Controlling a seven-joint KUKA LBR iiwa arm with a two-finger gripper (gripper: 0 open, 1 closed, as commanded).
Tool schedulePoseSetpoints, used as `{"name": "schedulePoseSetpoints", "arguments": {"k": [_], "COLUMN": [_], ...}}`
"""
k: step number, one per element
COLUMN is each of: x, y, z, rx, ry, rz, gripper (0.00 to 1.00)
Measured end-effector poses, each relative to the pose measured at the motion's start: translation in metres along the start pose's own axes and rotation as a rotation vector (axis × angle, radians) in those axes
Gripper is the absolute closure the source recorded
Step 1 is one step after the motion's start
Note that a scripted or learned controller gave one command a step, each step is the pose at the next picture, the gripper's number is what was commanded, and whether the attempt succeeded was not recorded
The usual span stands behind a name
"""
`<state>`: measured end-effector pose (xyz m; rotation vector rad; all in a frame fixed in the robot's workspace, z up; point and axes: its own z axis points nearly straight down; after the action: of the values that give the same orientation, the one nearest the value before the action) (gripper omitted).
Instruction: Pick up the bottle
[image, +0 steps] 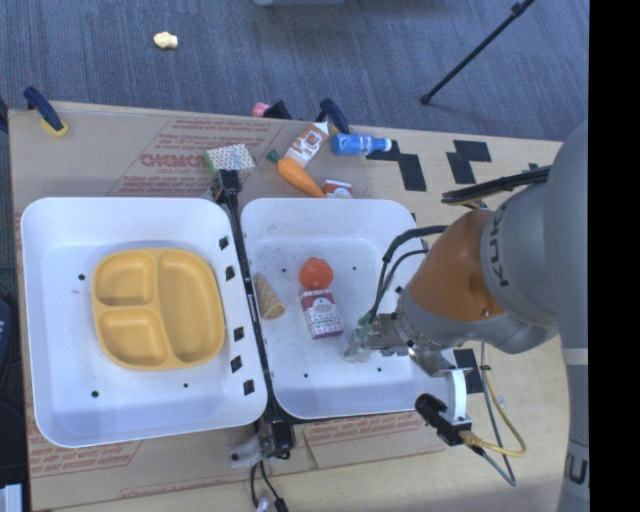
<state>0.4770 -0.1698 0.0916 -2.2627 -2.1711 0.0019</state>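
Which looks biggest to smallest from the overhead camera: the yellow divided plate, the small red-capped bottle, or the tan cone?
1. Yellow divided plastic plate, by far the largest.
2. Small red-capped bottle with a red label.
3. Tan cone, slightly smaller than the bottle, lying in the same bin.

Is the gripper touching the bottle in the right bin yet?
Apart. In the camera view, a strip of white bin floor shows between the gripper and the bottle; the gripper sits to the bottle's right.
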Motion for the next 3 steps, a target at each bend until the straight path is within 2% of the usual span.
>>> {"name": "schedulePoseSetpoints", "arguments": {"k": [1, 2, 3], "x": [-0.025, -0.015, -0.029], "y": [0.000, -0.001, 0.000], "z": [-0.105, -0.048, -0.070], "rx": [-0.004, 0.000, -0.003], "ry": [-0.003, -0.001, -0.002], "rz": [-0.069, 0.068, 0.286], "gripper": [1.00, 1.00, 1.00]}}
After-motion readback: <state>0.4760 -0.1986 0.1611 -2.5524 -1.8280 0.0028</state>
